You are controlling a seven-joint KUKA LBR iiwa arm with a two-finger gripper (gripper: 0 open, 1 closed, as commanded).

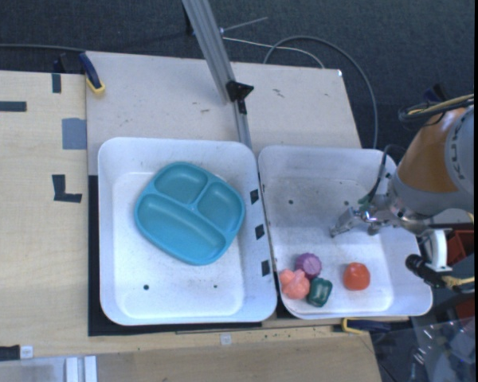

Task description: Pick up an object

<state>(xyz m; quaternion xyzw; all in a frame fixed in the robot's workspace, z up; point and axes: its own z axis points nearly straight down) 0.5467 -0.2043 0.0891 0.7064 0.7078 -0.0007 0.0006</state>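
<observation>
four small items (317, 279) sit lower right in the bin (303, 173); gripper (344, 224) hovers above them, jaws apart, empty.

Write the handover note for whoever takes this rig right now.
Gripper: low over the right bin, mid-bin, nothing seen held.
Job's things: all in the right bin's near end. Purple piece, orange piece and green piece clustered together; red piece a little apart to their right.
Left bin holds the blue divided plate.
Done: no pick yet.
Left: bring the gripper toward the near end, grasp one piece and lift it.
</observation>
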